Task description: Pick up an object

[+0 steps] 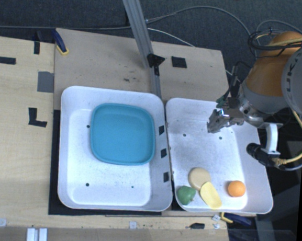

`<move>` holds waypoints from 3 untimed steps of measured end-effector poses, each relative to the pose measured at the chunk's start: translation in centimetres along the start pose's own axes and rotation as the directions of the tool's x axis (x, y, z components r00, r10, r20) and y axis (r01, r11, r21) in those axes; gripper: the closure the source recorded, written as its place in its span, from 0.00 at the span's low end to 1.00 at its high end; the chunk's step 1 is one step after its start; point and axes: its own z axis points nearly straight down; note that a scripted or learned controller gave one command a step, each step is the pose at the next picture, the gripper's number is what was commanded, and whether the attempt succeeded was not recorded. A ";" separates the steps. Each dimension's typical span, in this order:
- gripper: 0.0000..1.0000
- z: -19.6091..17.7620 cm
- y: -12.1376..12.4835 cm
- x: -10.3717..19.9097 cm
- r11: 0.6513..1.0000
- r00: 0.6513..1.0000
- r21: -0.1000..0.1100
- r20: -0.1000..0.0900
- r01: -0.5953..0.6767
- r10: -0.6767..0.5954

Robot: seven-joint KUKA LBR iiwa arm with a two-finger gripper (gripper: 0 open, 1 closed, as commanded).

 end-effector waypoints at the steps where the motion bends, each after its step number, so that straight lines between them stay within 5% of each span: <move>1: 1.00 -6.0 0.4 0.3 1.000 1.000 0.001 0.000 0.000 0.000; 3: 1.00 -3.0 2.4 11.4 1.000 1.000 0.004 -0.001 0.001 -0.001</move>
